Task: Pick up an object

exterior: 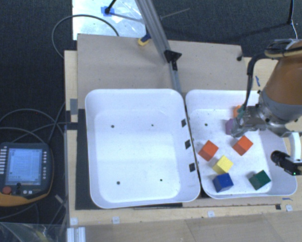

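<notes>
2 white bins on bench | right bin (201,183): 2 orange cubes (208,150) (242,145), yellow cube (224,164), blue cube (223,182), green cube (259,179) | gripper (238,130) low over a purple block (230,126) near the bin's back | cannot tell its grip state | left bin (98,185)

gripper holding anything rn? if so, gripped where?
Cannot tell. The gripper is down in the right bin at a purple block, but the view doesn't show the block between the fingers.
</notes>
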`<action>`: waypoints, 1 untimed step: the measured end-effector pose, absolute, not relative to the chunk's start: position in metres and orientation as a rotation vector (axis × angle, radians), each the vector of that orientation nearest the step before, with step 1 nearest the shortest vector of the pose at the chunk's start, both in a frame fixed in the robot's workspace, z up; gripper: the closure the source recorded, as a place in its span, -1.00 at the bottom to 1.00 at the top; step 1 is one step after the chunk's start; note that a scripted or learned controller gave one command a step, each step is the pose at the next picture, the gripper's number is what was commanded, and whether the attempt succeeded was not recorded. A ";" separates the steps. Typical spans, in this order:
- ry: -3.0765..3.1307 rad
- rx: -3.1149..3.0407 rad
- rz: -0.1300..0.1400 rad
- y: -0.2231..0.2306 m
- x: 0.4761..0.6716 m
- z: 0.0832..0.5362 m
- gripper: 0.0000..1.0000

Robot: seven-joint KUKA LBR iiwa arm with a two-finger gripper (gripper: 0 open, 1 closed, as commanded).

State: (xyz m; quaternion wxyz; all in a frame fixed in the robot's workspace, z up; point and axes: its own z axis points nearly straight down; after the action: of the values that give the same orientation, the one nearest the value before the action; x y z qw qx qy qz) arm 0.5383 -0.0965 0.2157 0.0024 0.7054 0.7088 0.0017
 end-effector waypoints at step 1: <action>2.235 2.209 0.004 -0.037 0.538 0.214 1.00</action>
State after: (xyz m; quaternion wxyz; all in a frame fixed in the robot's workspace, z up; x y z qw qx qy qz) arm 0.5383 -0.0367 0.2137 -0.0005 0.7031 0.7111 0.0014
